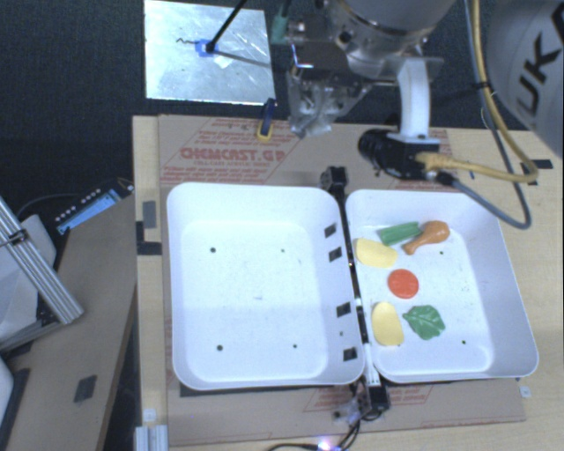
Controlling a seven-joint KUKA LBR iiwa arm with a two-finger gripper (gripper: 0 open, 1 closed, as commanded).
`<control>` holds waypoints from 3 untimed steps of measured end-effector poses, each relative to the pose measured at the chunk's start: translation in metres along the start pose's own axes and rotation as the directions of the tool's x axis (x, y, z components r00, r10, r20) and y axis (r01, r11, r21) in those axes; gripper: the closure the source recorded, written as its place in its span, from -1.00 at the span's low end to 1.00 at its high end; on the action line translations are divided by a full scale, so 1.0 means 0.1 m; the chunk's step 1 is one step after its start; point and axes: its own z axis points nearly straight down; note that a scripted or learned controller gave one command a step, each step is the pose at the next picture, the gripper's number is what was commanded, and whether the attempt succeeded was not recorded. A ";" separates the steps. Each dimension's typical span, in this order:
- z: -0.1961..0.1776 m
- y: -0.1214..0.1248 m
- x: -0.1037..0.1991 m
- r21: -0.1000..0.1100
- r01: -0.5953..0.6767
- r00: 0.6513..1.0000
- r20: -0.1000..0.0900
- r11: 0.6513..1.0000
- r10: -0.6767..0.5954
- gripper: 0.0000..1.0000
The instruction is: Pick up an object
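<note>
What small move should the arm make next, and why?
Probably move the gripper toward the right bin and over the red disc. The gripper sits beyond the bins' far edge, while all the objects lie in that bin; the disc lies apart from its neighbours.

The grey metal arm reaches in along the top edge, its two-finger gripper hanging blurred, pointing downward.
</note>
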 end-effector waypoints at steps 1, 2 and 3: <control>-0.12 0.02 -0.03 -0.003 -0.001 1.000 0.000 1.000 0.001 1.00; -0.22 0.02 -0.03 -0.005 0.004 1.000 -0.001 1.000 -0.004 1.00; -0.34 0.02 -0.02 -0.007 0.008 1.000 -0.002 1.000 -0.008 1.00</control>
